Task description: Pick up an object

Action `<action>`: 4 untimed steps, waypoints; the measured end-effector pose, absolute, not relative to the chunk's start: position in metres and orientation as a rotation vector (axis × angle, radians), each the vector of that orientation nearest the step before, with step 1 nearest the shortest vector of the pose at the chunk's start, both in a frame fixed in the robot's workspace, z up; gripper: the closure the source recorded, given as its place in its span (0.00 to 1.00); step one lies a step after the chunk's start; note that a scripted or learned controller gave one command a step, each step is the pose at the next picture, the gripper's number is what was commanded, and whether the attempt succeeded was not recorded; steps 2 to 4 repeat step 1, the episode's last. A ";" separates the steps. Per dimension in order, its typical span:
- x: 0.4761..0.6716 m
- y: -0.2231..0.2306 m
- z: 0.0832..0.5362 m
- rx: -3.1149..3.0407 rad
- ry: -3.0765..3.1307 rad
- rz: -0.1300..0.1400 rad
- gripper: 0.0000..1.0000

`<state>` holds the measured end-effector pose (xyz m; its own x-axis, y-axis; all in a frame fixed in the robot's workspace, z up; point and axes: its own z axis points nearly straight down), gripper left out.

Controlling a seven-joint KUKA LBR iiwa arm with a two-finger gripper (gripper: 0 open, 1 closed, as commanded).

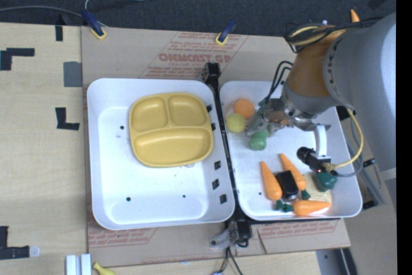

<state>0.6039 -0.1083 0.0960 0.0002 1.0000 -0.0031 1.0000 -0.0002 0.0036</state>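
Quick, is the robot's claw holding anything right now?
Gripper: cannot be told; it sits low over the green ball in the right bin.

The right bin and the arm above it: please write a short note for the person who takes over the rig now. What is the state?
Gripper: low in the right bin, over its upper left part; whether its fingers are open or shut cannot be seen.
Things: an orange ball, a yellow ball and a green ball lie close around the gripper. Three toy carrots lie nearer the bin's front. A yellow divided plate lies in the left bin.
Done: the arm has reached the balls; no grasp is visible.
Left: grasp one object and lift it.
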 end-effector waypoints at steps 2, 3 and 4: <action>0.546 -0.077 0.184 2.220 2.224 0.000 1.00; 0.546 -0.077 0.184 2.220 2.224 0.000 1.00; 0.546 -0.077 0.184 2.220 2.224 0.000 1.00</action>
